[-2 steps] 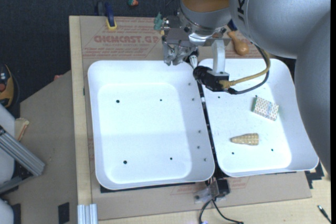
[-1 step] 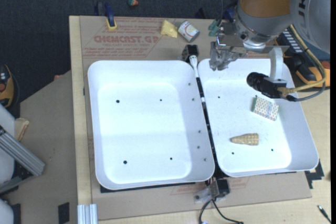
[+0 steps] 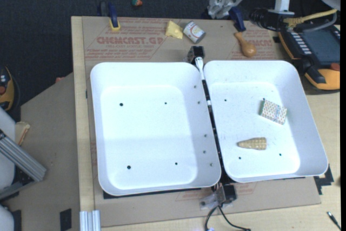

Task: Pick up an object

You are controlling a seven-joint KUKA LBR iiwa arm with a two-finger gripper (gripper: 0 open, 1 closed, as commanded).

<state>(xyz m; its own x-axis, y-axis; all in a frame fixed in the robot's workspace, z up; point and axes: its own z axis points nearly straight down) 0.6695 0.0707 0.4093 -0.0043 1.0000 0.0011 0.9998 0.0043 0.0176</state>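
Over the bench's far edge, my gripper (image 3: 220, 4) hangs well clear of both bins; can't tell its finger state. Right bin (image 3: 303, 94) holds a patterned sponge block (image 3: 272, 111) and an ice-cream cone toy (image 3: 252, 144). Cone looks light, rigid, tapered; I'd pinch its wide end.

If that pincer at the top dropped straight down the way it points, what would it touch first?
Probably the bare brown cardboard sheet behind the bins. The pincer hangs near its back edge, though depth is hard to judge, so it might just miss the board.
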